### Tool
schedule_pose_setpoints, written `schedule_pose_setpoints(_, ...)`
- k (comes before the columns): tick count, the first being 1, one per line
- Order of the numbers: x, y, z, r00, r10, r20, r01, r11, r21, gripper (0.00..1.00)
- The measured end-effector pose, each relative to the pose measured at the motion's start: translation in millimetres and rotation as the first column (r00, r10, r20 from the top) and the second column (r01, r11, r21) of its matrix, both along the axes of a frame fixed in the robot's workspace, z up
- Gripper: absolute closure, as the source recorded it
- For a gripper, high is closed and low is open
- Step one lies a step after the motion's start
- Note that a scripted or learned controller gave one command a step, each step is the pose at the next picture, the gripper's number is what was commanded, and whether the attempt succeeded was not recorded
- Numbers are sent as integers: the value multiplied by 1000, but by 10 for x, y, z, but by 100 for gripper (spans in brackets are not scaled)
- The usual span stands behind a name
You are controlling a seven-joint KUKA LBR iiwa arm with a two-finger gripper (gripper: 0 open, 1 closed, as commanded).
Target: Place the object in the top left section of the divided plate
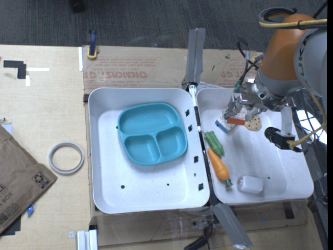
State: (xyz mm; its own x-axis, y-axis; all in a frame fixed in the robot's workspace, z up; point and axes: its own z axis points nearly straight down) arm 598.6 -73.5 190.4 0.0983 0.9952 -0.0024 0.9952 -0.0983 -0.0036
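Observation:
A teal divided plate (124,139) lies in the left white bin (104,181), with one long section at the back and two smaller ones in front. My gripper (235,108) hangs over the back left part of the right bin (291,189). Just below it lie a small red, white and blue packet (229,123) and a round tan cookie (254,123). Whether the gripper touches either one cannot be made out. Nothing lies in the plate.
Along the right bin's left side lie a green vegetable (214,142) and an orange carrot (219,164); a white cylinder (251,184) rests near its front. A tape ring (66,157) and a cardboard box (18,178) sit on the bench at the left.

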Motion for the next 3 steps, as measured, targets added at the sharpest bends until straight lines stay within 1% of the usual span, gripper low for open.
schedule_pose_setpoints(1, -108, 724, -2, 1000, -8, -1, 8, 1000, 1, 100)
schedule_pose_setpoints(2, -163, 1453, -3, 1000, -8, 0, 8, 1000, 0, 100)
schedule_pose_setpoints(3, -162, 1437, 77, 1000, -7, -3, 7, 1000, -2, 100)
